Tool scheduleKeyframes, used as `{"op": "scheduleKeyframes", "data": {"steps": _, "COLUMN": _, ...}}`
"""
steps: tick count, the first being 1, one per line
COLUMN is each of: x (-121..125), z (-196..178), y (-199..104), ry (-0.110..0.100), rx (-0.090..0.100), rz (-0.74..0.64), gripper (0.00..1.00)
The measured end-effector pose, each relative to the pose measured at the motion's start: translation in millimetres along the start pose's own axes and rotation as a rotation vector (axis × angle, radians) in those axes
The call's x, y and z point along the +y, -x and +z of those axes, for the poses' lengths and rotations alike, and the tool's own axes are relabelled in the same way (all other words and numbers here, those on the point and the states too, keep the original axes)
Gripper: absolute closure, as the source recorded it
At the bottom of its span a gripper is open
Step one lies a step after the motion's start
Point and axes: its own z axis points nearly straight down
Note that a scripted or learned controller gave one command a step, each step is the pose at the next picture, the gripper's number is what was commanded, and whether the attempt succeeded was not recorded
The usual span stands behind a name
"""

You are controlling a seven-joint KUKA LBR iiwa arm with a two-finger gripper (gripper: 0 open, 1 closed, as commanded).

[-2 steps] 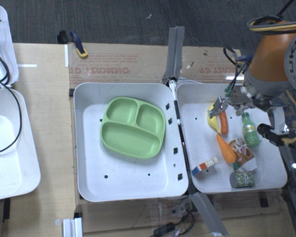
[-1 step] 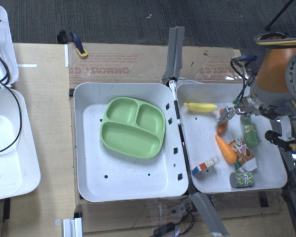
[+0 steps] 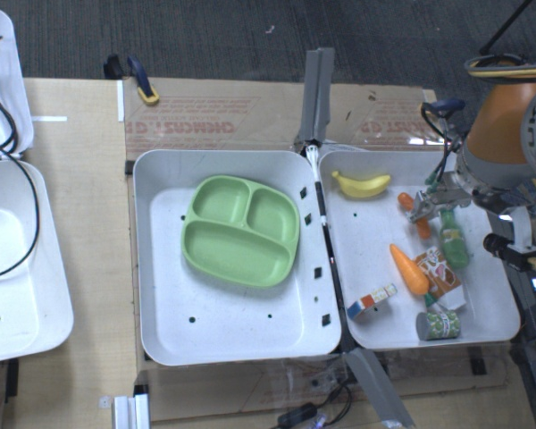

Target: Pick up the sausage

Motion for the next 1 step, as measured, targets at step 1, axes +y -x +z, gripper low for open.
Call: {"op": "scheduleKeyframes", "data": {"steps": 1, "x": -4.6, "z": -139.3, "y": -45.6, "ry": 0.001, "rx": -0.001, "rz": -0.431, "gripper": 1.0}}
